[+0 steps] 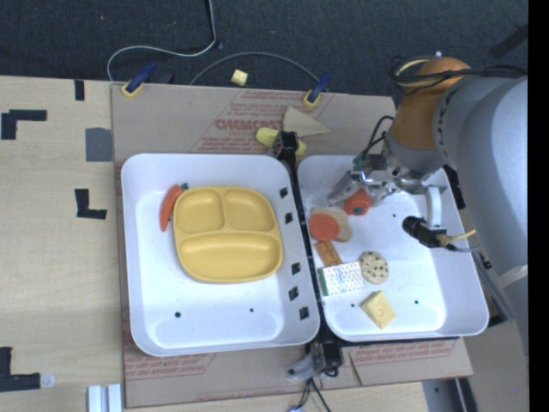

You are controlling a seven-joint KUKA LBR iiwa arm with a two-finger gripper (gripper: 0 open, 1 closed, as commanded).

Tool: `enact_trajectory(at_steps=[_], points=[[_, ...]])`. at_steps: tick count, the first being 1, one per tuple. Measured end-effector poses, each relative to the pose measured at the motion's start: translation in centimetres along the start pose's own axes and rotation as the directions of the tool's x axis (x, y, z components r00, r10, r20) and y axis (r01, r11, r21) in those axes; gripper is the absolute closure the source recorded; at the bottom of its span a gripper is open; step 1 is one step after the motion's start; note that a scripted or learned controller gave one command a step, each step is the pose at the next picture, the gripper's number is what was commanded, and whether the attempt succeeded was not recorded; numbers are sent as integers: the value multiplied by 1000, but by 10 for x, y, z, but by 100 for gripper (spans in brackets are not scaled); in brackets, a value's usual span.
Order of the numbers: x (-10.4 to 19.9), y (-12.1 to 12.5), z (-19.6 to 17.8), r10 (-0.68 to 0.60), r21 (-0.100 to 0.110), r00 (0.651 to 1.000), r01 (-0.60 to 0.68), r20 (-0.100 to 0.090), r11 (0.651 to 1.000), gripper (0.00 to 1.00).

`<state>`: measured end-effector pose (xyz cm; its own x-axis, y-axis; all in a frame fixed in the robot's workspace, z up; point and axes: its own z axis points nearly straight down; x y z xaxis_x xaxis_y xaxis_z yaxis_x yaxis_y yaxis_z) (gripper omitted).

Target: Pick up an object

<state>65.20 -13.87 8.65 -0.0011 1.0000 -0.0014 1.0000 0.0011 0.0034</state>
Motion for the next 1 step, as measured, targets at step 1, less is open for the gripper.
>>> enact_trajectory(at_steps=[1], points=[[0, 1, -10, -1, 0, 1000, 1, 1, 1000, 100]])
